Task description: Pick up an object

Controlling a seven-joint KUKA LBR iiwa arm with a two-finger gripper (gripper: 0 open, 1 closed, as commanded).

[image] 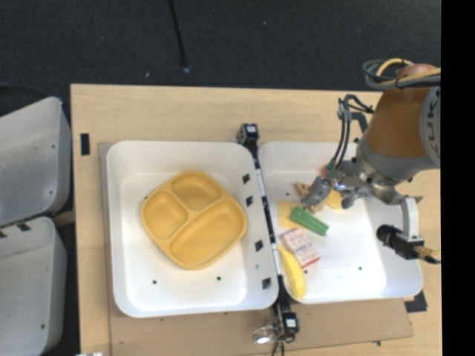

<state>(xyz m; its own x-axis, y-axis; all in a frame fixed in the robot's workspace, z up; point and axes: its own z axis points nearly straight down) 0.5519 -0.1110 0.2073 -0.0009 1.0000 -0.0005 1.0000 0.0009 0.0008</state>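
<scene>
My gripper (332,196) is low in the right bin (371,273), near its back middle, and stands open. One grey finger (317,196) points left toward a small brown object (302,190). A small yellow piece (336,201) lies between the fingers, which are not closed on it. A green block (308,221) lies just below and left of the gripper, resting on a flat yellow item (286,213). Nearer the front lie a red-and-white packet (299,246) and a banana (294,276) along the bin's left wall.
The left bin (126,273) holds a yellow divided plate (194,218). A black divider with clips (261,213) runs between the bins. A black fitting on the arm (393,239) hangs over the right bin's right side. Cables (347,124) loop above the wrist.
</scene>
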